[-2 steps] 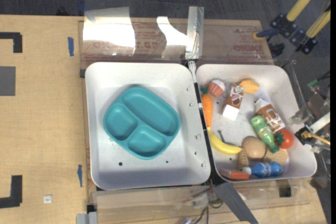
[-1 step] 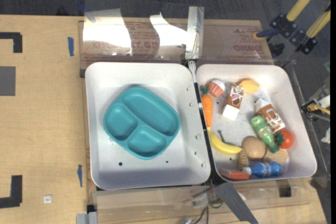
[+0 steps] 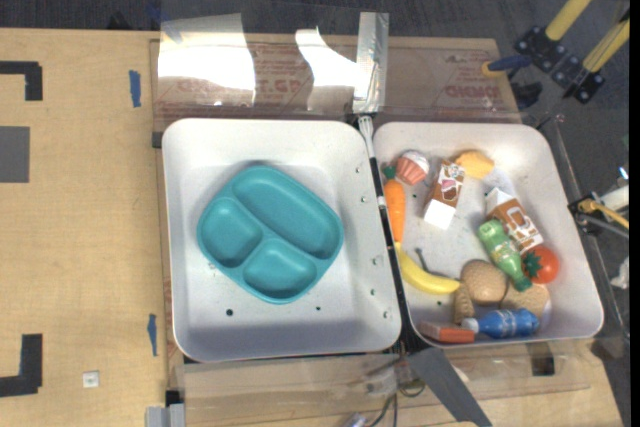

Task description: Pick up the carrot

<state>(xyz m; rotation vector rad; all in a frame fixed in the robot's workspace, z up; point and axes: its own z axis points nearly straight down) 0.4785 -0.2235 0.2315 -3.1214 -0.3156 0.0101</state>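
Note:
The carrot (image 3: 395,209) is orange with a green top and lies along the left wall of the right bin (image 3: 570,205), pointing toward the front. A yellow banana (image 3: 427,277) curves just below its tip. A red and white item (image 3: 411,168) sits right above its green top.
The left bin (image 3: 190,155) holds a teal divided plate (image 3: 269,231). The right bin also holds a small white carton (image 3: 446,195), a yellow fruit (image 3: 472,163), a brown carton (image 3: 514,221), a green bottle (image 3: 499,248), a tomato (image 3: 543,265), bread pieces (image 3: 486,283) and a blue bottle (image 3: 503,323).

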